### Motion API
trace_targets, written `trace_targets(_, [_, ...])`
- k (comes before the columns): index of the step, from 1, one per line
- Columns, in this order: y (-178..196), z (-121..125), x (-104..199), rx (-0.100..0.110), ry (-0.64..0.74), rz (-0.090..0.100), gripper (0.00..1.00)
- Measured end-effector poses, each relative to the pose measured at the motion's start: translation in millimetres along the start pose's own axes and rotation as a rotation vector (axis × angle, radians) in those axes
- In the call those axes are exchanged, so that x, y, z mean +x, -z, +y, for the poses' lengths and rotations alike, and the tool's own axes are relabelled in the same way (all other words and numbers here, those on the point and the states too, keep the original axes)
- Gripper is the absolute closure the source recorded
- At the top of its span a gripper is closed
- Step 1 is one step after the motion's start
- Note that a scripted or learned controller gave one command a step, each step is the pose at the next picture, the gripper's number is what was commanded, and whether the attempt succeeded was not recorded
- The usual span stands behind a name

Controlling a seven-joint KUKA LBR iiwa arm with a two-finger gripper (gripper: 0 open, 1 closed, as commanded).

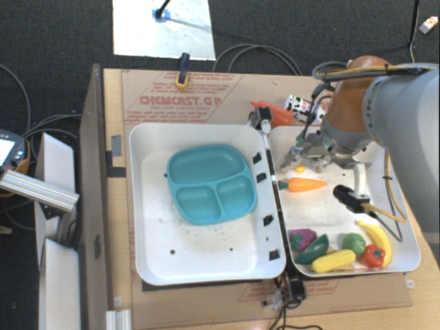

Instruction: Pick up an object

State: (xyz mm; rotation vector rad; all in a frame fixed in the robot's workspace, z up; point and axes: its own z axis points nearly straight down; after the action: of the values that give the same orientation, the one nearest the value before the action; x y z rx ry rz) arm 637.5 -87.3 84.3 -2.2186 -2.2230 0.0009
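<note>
The right bin (412, 253) holds toy food. An orange carrot (306, 183) lies near its left wall. Along the front edge sit a purple eggplant (301, 239), a green pod (313, 249), a yellow corn cob (333, 260), a green lime (353, 243), a red tomato (372, 255) and a yellow banana (377, 236). My gripper (303, 158) hangs low over the back left part of this bin, just behind the carrot. No object shows between its tips.
A teal divided plate (210, 183) lies in the left bin (148, 253). Black clips (265, 177) line the wall between the bins. An orange and white tool (275, 111) rests on the cardboard behind the bins, near cables.
</note>
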Motion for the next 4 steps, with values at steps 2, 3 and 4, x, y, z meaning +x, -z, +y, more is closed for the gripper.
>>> trace_targets(2, [14,3,-1,-0.008,0.002,0.000,0.00])
trace_targets(3, [0,-6,3,-0.002,-0.001,-0.001,0.00])
trace_targets(4, [14,-4,1,-0.008,-0.001,-0.003,1.00])
